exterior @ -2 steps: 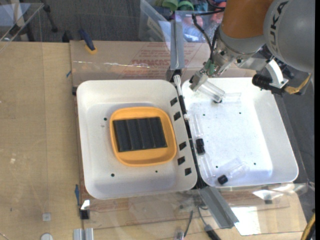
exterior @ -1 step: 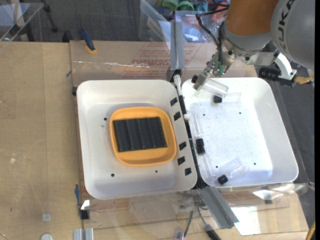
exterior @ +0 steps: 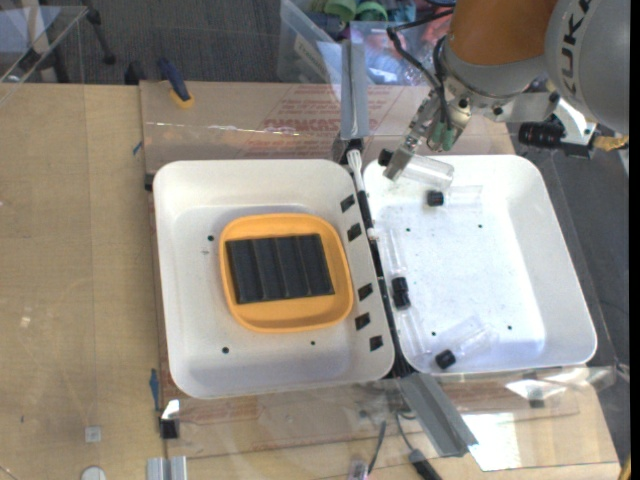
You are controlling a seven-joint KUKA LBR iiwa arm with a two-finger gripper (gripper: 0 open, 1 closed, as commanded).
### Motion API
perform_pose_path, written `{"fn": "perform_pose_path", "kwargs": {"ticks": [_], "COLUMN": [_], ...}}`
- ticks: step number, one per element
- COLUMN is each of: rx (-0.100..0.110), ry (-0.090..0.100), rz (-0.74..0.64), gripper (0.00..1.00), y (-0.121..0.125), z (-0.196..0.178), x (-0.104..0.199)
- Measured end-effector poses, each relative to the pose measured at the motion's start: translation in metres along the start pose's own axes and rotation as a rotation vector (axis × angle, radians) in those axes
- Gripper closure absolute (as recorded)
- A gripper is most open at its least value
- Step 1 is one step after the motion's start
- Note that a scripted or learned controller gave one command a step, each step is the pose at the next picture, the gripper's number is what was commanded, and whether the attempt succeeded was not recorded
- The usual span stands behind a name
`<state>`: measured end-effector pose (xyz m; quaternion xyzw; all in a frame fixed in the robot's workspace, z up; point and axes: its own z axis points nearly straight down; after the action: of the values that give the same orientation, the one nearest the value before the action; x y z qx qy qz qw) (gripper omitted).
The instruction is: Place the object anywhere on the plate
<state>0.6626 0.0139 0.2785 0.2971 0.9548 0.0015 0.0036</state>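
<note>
An orange plate [exterior: 287, 270] with a dark ridged middle lies in the left bin [exterior: 190, 348]. In the right bin [exterior: 540, 268] lie three clear plastic pieces with black ends: one at the back [exterior: 432, 174], one along the left wall [exterior: 396, 271] and one at the front [exterior: 464, 339]. My gripper [exterior: 418, 153] hangs over the back left of the right bin, just above the back clear piece. Its fingers stand open and nothing is held between them.
A black-clipped divider [exterior: 362, 258] separates the two bins. Behind them stands a clear tub [exterior: 330, 18] of coloured items and an upright metal post [exterior: 352, 88]. The arm's bulk [exterior: 500, 18] overhangs the right bin's back edge.
</note>
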Motion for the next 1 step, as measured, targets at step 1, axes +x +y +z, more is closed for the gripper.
{"fn": "perform_pose_path", "kwargs": {"ticks": [1], "rx": [0.0], "ry": [-0.001], "rz": [-0.056], "gripper": [1.0], "y": [-0.003], "z": [-0.0085], "x": [0.0022]}}
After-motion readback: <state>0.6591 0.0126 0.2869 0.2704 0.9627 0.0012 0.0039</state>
